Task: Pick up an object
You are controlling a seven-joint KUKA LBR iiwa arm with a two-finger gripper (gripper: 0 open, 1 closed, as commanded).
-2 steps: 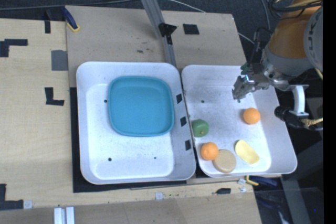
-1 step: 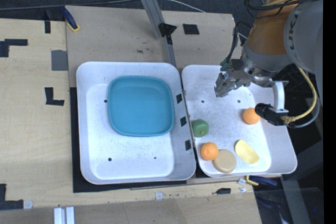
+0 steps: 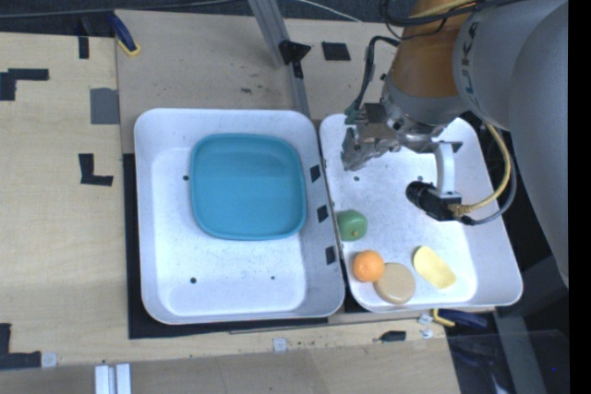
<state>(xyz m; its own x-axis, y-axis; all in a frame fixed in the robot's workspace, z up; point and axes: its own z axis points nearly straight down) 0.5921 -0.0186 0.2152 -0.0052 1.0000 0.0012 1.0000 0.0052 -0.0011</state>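
Nearest, crowded along the front wall of the right bin [image 3: 500, 289]: a tan disc [image 3: 395, 283] at 6 o'clock, an orange ball [image 3: 368, 266] touching it at 7, a yellow lump [image 3: 432, 267] just beside it at 5. Probably lying loose wherever dropped; no order to it. Packed too tightly for an easy descent, judging by the contact between them.

Further in, at 8 o'clock against the left wall: a green piece [image 3: 351, 224], apart from the cluster. Likeliest target, being alone and closest to the tool, though awkward so hard against the wall.

Beyond it, at 10 o'clock of the same bin: the gripper [image 3: 356, 154], pointed down over bare white floor, well short of the green piece. Open or closed, cannot tell; too dark and small. Nothing visibly carried. Apparently poised above the bin before a pick, so task not yet done.

At 9 o'clock of all this, the left bin [image 3: 146, 198], with a blue square plate [image 3: 247, 185] flat in its middle, too wide and flat to grasp readily.
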